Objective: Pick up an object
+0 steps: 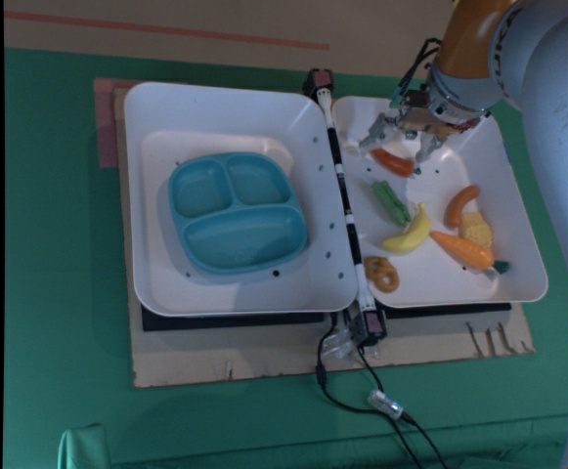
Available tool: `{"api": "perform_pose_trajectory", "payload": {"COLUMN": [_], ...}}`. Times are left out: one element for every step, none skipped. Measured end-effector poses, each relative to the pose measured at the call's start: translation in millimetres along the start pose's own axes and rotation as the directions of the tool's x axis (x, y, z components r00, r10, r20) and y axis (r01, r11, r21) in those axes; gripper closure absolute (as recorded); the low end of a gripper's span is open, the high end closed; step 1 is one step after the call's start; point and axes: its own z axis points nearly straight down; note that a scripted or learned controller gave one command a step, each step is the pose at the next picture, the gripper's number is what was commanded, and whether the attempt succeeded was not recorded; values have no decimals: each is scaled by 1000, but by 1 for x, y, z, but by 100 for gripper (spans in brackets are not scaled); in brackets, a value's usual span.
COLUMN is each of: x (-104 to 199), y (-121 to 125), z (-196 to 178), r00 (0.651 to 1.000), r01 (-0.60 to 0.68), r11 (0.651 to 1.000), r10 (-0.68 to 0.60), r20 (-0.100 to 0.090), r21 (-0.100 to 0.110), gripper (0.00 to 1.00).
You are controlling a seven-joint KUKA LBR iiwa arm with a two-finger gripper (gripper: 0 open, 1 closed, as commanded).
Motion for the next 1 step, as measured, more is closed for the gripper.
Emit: {"api": "perform_pose_trajectory", "payload": {"x": [-1], "y": [2], "z": [-12], "r00": [1000], "r01": [-3], "r11": [1000], "r10": [3], "r20": [2], "r21": [-5], "gripper": [100]}}
